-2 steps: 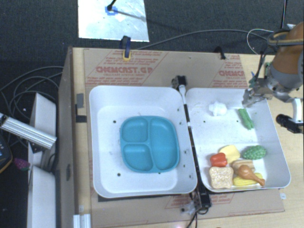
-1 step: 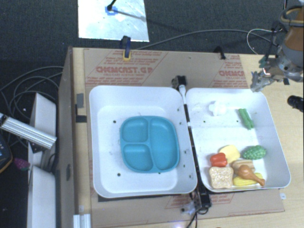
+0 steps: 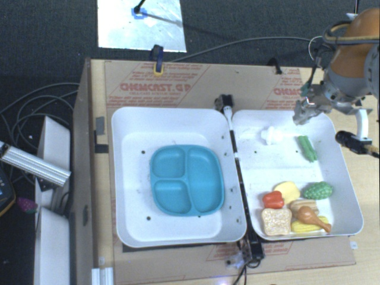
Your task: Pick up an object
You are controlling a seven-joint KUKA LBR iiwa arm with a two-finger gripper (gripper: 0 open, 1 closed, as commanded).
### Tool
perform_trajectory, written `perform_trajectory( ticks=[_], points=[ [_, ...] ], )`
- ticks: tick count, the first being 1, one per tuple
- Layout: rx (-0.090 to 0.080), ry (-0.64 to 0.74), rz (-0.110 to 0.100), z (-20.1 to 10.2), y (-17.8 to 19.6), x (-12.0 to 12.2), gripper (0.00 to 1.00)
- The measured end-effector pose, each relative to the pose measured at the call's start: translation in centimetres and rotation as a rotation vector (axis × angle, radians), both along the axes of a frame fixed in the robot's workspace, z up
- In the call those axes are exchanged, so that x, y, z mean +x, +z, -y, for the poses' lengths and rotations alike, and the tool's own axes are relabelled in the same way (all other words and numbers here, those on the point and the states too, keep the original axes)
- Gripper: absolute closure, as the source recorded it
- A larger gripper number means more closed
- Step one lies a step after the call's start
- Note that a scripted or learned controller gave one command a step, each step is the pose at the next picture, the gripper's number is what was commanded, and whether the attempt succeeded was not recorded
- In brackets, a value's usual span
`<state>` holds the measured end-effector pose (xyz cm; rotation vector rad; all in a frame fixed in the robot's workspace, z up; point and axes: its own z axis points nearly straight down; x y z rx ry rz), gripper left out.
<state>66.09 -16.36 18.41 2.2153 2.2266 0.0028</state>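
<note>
The gripper [image 3: 303, 116] is hovering over the right bin's [image 3: 350, 186] far corner; its jaw state cannot be told. Nothing is being held, so the green bean [image 3: 307, 148] and other toy foods are awaiting picking.

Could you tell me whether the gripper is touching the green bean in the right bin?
Apart. The camera view shows the gripper near the right bin's far edge, with bare white bin floor between it and the green bean lying nearer the camera.

Robot lab: cardboard-topped bench [image 3: 178, 79], loose cables [image 3: 35, 100], two white bins [image 3: 127, 159].
</note>
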Motion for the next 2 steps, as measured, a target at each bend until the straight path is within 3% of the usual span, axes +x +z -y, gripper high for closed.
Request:
perform_trajectory(
  ticks=[1,2],
  points=[
    [-0.003,-0.003,0.001,4.21,-1.14,0.8,1.0],
    [-0.002,-0.003,0.001,4.28,-1.71,0.15,1.0]
  ],
)
